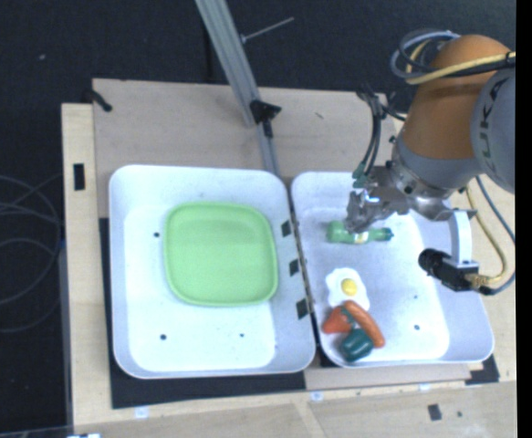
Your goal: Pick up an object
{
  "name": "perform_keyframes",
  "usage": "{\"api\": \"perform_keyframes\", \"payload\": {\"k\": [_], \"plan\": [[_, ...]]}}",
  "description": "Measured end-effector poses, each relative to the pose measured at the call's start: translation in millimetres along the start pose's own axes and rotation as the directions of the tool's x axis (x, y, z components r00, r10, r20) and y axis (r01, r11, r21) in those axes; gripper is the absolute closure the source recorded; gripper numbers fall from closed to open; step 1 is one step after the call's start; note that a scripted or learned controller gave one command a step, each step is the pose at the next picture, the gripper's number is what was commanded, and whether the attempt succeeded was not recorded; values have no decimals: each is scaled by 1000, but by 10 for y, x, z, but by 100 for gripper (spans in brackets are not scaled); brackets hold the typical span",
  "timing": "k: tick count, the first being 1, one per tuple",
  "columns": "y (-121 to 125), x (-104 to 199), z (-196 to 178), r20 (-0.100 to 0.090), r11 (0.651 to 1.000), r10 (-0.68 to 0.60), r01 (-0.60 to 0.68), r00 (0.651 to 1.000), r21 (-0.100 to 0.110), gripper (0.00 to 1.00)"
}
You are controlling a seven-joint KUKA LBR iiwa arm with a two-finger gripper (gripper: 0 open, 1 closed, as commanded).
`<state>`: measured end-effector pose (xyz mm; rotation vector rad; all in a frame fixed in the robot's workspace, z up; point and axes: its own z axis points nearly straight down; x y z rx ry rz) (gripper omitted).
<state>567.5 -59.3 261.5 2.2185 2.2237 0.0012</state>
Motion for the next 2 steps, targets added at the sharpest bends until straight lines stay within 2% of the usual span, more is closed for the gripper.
{"api": "perform_keyframes", "payload": {"k": [2], "plan": [[4, 1131, 173, -1, 1000, -2, 2, 1000, 1, 100]]}}
